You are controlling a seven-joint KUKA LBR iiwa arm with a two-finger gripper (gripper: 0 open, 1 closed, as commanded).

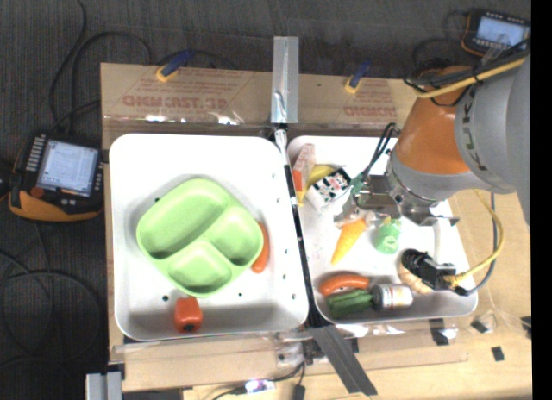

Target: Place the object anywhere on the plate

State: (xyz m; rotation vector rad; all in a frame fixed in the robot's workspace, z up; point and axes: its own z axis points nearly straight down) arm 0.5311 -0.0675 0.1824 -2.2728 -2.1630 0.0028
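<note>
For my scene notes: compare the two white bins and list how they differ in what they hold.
The left bin holds a green sectioned plate that takes up most of its floor, with an orange piece at the plate's edge and a small orange-red block near the front. The right bin holds many small items crowded together, among them a toy carrot. The gripper is over the right bin, not the left. Both are shallow, white and rounded-cornered.
</note>
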